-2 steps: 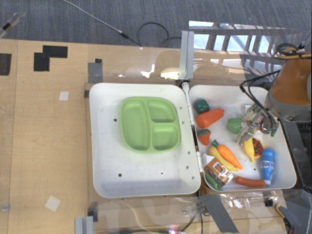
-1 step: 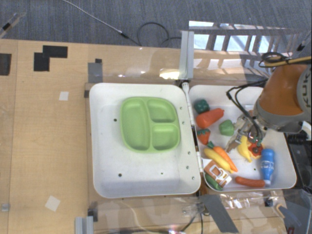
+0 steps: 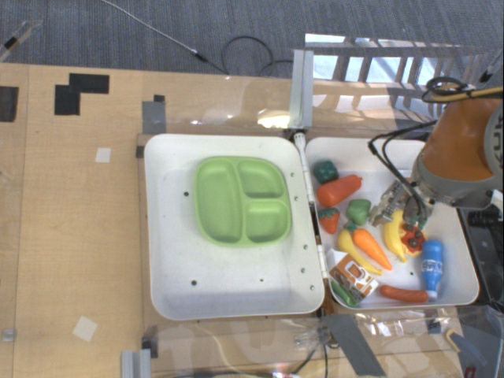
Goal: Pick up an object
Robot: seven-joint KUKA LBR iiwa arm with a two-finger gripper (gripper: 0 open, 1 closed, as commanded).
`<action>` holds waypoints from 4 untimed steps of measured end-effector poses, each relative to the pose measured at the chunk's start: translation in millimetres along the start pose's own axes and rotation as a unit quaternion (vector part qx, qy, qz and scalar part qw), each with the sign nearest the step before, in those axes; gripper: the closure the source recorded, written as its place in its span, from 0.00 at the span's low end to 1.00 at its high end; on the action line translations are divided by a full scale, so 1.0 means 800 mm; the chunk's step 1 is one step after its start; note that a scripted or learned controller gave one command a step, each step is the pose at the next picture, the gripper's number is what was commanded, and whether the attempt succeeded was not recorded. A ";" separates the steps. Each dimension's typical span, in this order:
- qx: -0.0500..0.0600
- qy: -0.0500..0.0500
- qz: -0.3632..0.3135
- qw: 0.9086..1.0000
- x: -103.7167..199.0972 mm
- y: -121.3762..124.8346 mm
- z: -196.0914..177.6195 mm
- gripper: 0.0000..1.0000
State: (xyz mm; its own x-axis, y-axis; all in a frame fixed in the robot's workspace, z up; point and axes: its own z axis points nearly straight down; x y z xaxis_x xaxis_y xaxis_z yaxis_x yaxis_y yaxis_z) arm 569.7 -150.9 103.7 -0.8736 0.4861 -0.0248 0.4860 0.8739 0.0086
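Grey carpet floor (image 3: 157,14) behind bench, thin cable (image 3: 126,12) trailing across it. Light wood benchtop (image 3: 71,235), black squares (image 3: 79,91) near left corner. Metal railing (image 3: 394,65) back right, glare.

left bin (image 3: 169,290) | green divided plate (image 3: 241,200) inside | black cable (image 3: 246,52) behind

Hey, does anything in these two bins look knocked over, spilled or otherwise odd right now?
Nothing looks spilled or broken. The green divided plate lies flat in the left bin. The right bin is a loose jumble of toy food; a snack packet sits at its front left corner, tilted. The gripper is low over the banana.
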 end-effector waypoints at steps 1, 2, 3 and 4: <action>0.002 0.007 0.102 0.995 0.049 0.080 -0.106 1.00; 0.000 0.002 -0.007 1.000 0.101 0.017 -0.009 1.00; 0.001 0.003 -0.007 1.000 0.028 0.041 -0.223 1.00; 0.004 0.010 0.131 0.991 0.112 0.097 -0.167 1.00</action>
State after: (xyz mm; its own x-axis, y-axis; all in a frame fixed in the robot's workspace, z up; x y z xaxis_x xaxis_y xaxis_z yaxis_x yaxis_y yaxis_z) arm 526.0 -38.9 235.6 -0.7180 0.6960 -0.0031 0.6960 0.7180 0.0045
